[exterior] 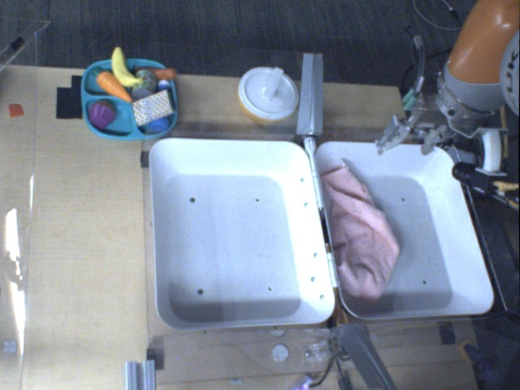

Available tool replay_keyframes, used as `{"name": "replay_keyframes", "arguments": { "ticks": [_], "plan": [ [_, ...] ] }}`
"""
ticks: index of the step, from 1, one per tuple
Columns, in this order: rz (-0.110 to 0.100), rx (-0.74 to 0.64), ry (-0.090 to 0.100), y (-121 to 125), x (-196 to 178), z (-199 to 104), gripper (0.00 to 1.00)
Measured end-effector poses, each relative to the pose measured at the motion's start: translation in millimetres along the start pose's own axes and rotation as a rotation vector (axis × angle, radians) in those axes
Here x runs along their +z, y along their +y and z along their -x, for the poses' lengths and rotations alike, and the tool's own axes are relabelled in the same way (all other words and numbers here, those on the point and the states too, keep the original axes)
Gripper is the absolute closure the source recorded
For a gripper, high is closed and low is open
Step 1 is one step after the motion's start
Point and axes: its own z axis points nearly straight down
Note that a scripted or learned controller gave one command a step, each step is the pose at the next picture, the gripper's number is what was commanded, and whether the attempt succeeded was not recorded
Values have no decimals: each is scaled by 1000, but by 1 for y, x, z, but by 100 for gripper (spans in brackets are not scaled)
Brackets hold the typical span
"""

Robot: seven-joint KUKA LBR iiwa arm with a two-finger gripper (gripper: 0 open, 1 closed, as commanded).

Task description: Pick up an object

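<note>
1. The pink cloth [360, 234] lies crumpled in the right bin [439, 299], against its left wall. It is the only pickable item in either bin. The left bin [236, 218] holds nothing to grab.
2. The arm [479, 39] sits over the right bin's far right corner. The hand [410, 132] hovers at the back rim, fingers spread, nothing between them.
3. Hand and cloth are well apart, with no contact.
4. Progress: essentially zero. No grasp, no lift, and the cloth rests flat on the bin floor.
5. Left to do, by the look of it: move the hand toward the bin's left side over the cloth, descend, pinch a fold, lift clear.
6. Off to the side on the surface: a blue tray [128, 97] of toy food and a white lidded cup [268, 94], both outside the bins and likely not targets.
</note>
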Motion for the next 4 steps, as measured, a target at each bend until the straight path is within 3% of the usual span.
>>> {"name": "replay_keyframes", "arguments": {
  "ticks": [1,2,3,4],
  "plan": [
    [6,-322,-2,-16,139,17,0],
    [11,-346,-2,-40,148,-23,0],
    [12,-379,-5,-92,147,3,0],
    [12,-292,-2,-60,147,-23,0]
  ]
}}
